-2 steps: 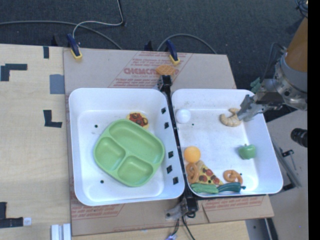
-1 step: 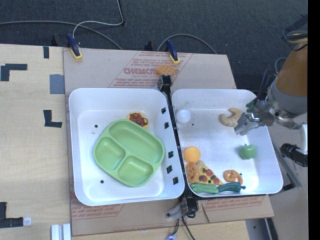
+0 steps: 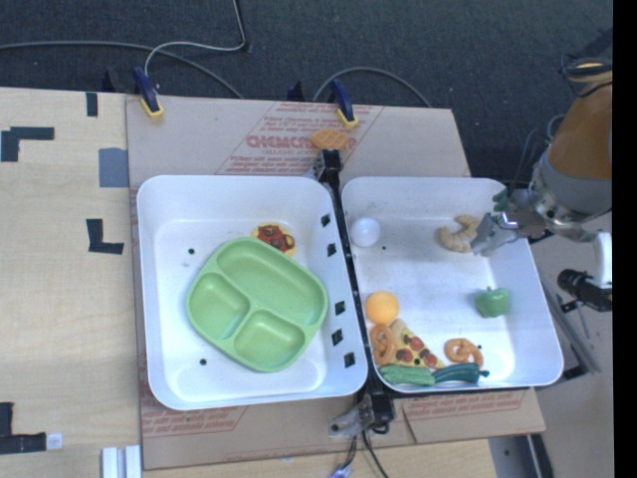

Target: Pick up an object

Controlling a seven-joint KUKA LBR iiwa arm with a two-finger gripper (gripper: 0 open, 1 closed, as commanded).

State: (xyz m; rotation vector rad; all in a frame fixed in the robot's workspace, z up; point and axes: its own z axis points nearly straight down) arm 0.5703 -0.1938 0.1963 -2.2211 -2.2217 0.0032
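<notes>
The desk (image 3: pixel 60 297) fills the left and middle of the frame, pale wood with a cardboard sheet (image 3: pixel 289 132) clamped on it under the two bins. The left bin (image 3: pixel 159 267) sits at centre left and holds a green divided tray (image 3: pixel 257 303), tilted, taking up most of its floor. A small red and yellow food toy (image 3: pixel 275 236) lies just beyond the tray's upper edge.

The right bin (image 3: pixel 528 366) touches the left one along a shared wall at the frame's middle. The arm (image 3: pixel 582 157) enters at the right edge, grey with an orange band, and reaches over the bin's upper right rim.

The tool (image 3: pixel 490 235) hangs at the bin's upper right, just beside a tan curved piece (image 3: pixel 457 235). Whether its fingers are spread or pressed together cannot be told, nor whether it touches the tan piece; nothing is seen pinched in it.

Lower in the bin, a pizza slice (image 3: pixel 401 347) lies near the bottom left, with a green and teal piece (image 3: pixel 430 373) along the bottom wall below it. An orange ball (image 3: pixel 382 308) touches the slice's upper end. A green block (image 3: pixel 492 302) sits right of centre, apart from the rest. A pretzel (image 3: pixel 461 350) lies right of the slice. A white ball (image 3: pixel 365 232) rests in the upper left, near the shared wall.
</notes>
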